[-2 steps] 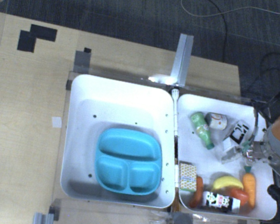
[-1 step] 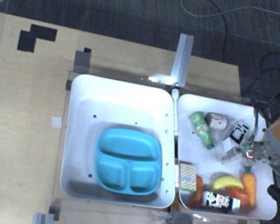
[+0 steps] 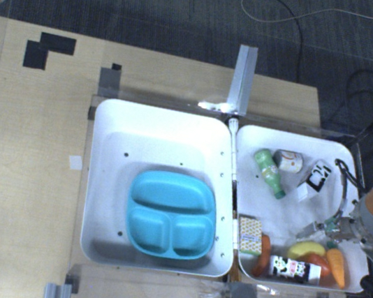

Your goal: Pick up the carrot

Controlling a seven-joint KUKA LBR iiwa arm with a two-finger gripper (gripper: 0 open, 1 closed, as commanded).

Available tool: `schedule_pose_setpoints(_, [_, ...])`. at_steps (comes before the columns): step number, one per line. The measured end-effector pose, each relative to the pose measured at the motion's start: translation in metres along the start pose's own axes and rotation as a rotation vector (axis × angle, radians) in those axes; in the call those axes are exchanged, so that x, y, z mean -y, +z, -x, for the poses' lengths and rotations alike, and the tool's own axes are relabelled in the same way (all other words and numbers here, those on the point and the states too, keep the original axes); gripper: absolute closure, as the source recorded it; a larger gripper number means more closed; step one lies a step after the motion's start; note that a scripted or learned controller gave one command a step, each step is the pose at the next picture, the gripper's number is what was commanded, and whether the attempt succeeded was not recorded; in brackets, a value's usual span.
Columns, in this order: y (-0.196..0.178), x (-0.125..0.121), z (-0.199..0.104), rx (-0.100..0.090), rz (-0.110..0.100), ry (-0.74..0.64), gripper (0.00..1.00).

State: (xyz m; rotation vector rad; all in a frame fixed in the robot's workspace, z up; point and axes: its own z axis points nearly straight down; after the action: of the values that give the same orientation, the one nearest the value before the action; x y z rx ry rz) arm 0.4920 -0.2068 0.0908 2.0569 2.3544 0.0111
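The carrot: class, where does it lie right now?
The carrot lies in the right bin's near right corner, beside the banana, just below the gripper.

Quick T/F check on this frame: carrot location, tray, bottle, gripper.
1. The carrot lies in the right bin. True.
2. The blue tray sits in the right bin. False: it is in the left bin.
3. The green bottle lies near the right bin's far side. True.
4. The gripper holds the carrot. False: the carrot lies on the bin floor below it, beside the banana.
5. The carrot is alone in its bin. False: other items surround it.
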Motion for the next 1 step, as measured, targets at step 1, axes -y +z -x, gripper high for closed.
schedule_pose_setpoints(1, [-0.1528,0.0006,-0.0005,-0.002,-0.010,0.300,0.00])
